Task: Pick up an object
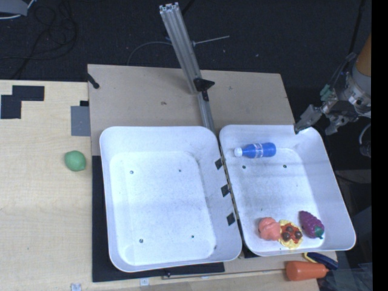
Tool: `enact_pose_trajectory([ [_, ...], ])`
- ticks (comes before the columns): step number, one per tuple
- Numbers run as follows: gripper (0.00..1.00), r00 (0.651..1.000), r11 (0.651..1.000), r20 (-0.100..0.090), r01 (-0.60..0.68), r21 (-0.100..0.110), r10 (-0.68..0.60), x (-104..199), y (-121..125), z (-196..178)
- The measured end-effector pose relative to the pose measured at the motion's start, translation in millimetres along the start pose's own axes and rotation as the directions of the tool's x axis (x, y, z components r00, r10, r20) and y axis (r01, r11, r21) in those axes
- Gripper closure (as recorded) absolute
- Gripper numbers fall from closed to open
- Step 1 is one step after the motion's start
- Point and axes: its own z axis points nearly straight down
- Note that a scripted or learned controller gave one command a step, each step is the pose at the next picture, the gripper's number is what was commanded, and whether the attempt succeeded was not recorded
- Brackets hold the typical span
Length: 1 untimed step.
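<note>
The right bin (339, 205) holds a blue bottle (256, 150) lying on its side near the far wall. At the near edge sit a pink-orange fruit (268, 228), a yellow and red toy (291, 234) and a purple bunch of grapes (311, 224). My gripper (317, 125) hangs above the bin's far right corner, to the right of and above the bottle. It is open and nothing is between its fingers.
The left bin (115, 162) stands beside the right one. A green ball (75, 160) rests on the bench to its left. An orange carrot-like toy (306, 270) lies outside the right bin's front rim. An aluminium bar (185, 47) slants up behind the bins.
</note>
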Motion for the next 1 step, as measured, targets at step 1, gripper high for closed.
enact_pose_trajectory([
  [1,0.0,1.0,1.0,-0.001,0.0,0.004,0.0,-7.4,-1.6,46.5],
])
